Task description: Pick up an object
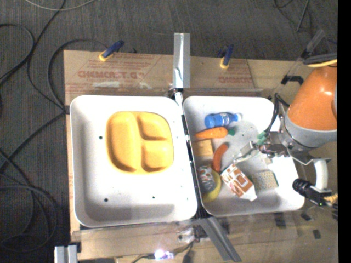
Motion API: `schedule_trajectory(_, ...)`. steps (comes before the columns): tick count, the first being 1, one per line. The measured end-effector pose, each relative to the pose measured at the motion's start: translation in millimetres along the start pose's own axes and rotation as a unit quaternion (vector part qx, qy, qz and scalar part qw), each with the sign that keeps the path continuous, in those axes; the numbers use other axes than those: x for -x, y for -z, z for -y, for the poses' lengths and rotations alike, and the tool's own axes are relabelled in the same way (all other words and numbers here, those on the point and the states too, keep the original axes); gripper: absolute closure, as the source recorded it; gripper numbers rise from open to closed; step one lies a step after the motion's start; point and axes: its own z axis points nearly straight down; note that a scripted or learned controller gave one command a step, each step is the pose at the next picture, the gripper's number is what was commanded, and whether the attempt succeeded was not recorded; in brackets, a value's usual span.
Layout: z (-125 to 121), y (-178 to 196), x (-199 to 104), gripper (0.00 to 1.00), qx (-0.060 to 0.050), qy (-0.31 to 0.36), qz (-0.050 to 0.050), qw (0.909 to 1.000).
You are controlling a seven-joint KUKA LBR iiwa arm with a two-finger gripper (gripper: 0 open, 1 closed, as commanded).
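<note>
Camera view: pincer (245, 156) just above carton (239, 182).

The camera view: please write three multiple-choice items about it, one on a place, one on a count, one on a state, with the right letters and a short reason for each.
1. Where does the yellow plastic tray with compartments lie?
A. in the left white bin
B. in the right white bin
C. on the carpet

2. How many blue spring clamps grip the far edge of the cardboard?
A. none
B. two
C. five

3. How does the blue plastic bottle stand?
A. upright
B. lying on its side
C. hanging from the end effector

Answers:
1 A, the tray rests in the left white bin.
2 B, one blue spring clamp is on the left and another on the right.
3 B, the bottle lies flat in the right white bin above the orange carrot.
</note>
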Motion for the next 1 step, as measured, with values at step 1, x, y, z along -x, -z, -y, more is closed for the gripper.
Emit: schedule_trajectory(1, 9.0, -62.7, -20.7, 0.0, -0.001, -0.005, -0.001, 1.0)
